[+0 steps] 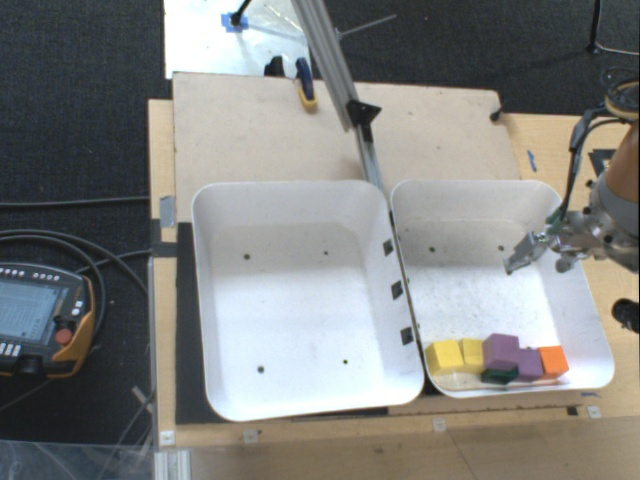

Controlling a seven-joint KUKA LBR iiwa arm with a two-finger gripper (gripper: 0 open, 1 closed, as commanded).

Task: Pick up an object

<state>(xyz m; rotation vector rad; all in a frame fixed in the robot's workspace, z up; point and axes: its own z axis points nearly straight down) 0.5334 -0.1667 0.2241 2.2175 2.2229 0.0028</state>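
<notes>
A wooden bench (440, 118) carries two shallow white bins side by side, with the grey arm (620, 193) reaching in from the right over the right bin's (470, 208) far-right rim. The left bin (290, 298) lies well away from the tool (540, 250), across the shared wall. The tool hangs above the right bin's right-hand side, over bare, speckled floor, with nothing seen between its fingers; whether they are spread or pressed together cannot be told from this angle. The blocks sit well below and nearer the camera than the tool, bunched against the bin's near wall: two yellow blocks (456, 355) touching, then a purple block (503, 348), a dark green block (498, 375) in front of it, and an orange block (554, 360) at the right end by the corner. The sloping floor likely gathers them there. Open floor lies between tool and blocks, so a descent looks unobstructed, but the near wall and tight packing leave little room for fingers beside any one block. The yellow end, with bare floor beside it, seems the easiest approach.
</notes>
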